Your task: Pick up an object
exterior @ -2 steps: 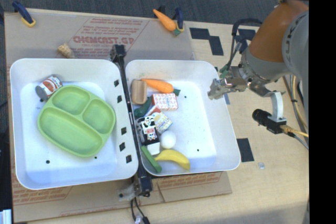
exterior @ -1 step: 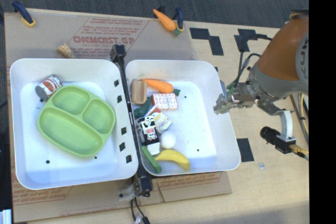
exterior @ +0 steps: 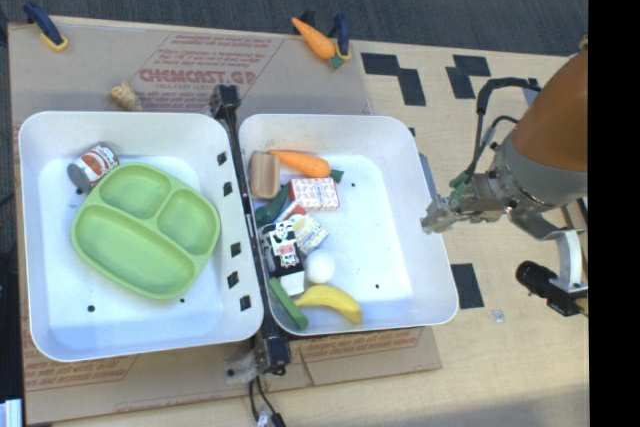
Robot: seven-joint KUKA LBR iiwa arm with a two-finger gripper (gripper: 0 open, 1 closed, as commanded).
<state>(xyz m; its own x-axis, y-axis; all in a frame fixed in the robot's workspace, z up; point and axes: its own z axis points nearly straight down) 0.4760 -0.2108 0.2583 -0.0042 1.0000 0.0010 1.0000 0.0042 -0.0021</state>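
You can read red print, roughly "CHEMCAST GP", on the brown cardboard sheet (exterior: 200, 65) under the bins; its smaller lines are too blurred, as are the packet labels.

arm (exterior: 555, 130): reaching in from right | jaws: low, pointing left, state unclear

Bright, even light falls from above, so the two white bins (exterior: 400, 275) glare nearly blank and their walls lose detail. Shadows are short and soft, pooling beneath the green plate (exterior: 145, 230) and along the tabletop (exterior: 500, 335) beside the bins. Focus is moderate throughout: small print looks mushy, and the dark floor shows grain.
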